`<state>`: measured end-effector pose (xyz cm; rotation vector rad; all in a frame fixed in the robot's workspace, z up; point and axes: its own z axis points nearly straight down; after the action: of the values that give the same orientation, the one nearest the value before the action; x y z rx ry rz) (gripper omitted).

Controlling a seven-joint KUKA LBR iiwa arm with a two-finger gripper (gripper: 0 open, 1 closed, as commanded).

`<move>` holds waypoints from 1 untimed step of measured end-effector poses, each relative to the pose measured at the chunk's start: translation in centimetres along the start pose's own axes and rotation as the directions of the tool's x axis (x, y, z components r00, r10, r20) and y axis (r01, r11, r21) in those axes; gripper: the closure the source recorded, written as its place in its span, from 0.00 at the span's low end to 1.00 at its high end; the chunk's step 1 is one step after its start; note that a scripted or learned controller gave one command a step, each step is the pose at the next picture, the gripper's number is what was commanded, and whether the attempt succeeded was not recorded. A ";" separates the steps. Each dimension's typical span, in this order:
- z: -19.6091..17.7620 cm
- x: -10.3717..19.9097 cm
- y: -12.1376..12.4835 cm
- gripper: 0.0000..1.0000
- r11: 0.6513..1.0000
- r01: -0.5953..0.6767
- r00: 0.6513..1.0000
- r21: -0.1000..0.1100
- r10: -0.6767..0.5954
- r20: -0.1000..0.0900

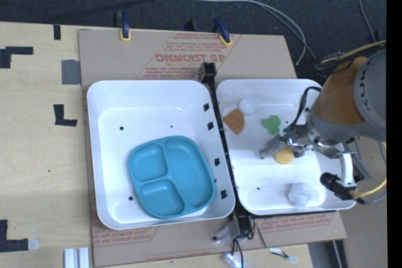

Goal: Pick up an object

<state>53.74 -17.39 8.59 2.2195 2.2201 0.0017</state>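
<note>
I've got the gripper down in the right bin, tips just beside the yellow object (whether they're apart or together I cannot tell), so this is the reach-and-grasp step; next comes closing squarely around it, then lifting.

A light blue divided plastic plate is lying in a shallow white bin; orange, green and yellow pieces are showing nearby.
</note>
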 end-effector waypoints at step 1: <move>0.0 -2.8 0.4 0.00 1.000 0.000 1.000 0.001 0.000 0.000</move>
<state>54.11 -20.21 8.55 2.2203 2.2204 0.0014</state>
